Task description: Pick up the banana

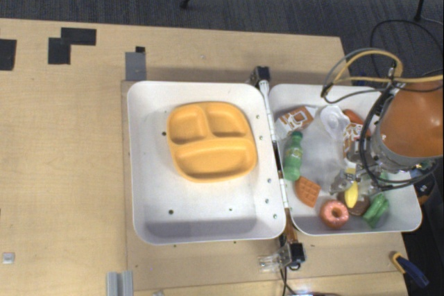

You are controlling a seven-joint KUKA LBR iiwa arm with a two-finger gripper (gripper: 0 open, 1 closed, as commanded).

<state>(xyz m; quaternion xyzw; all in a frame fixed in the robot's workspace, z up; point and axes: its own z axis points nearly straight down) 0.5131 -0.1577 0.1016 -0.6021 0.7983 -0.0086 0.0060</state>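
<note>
In the right bin, the banana lies between doughnut and green pepper. I see the gripper directly above it, presumably aligned for grasping; its grip state I cannot tell.

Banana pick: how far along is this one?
Done: the arm has reached over the right bin, with its tool low among the toys. In hand: the tool sits right at the banana, beside the pink donut. Left: a confirmed grasp and the lift; the banana lies in the bin.
</note>
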